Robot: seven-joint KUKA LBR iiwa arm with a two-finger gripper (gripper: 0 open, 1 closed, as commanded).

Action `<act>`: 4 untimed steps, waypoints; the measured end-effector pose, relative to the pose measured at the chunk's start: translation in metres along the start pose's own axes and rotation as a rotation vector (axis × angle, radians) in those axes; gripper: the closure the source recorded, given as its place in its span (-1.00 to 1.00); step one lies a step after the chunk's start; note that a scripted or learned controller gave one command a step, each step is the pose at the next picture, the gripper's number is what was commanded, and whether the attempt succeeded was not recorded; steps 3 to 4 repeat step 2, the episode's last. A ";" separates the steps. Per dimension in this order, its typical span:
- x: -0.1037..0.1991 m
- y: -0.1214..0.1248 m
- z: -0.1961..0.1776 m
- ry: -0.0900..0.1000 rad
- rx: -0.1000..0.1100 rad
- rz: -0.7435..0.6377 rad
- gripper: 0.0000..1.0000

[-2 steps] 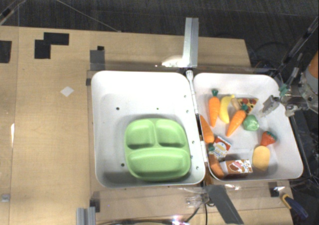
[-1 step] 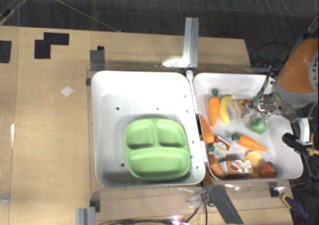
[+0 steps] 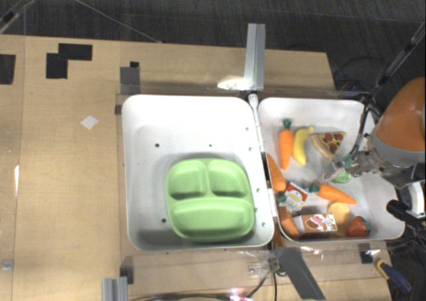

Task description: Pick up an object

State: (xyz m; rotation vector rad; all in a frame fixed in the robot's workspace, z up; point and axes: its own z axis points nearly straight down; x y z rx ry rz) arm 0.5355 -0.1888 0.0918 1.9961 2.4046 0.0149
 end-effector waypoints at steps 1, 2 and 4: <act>0.001 0.003 -0.013 0.000 -0.006 -0.001 1.00; 0.053 0.040 -0.087 0.004 0.012 0.172 1.00; 0.053 0.040 -0.087 0.004 0.012 0.172 1.00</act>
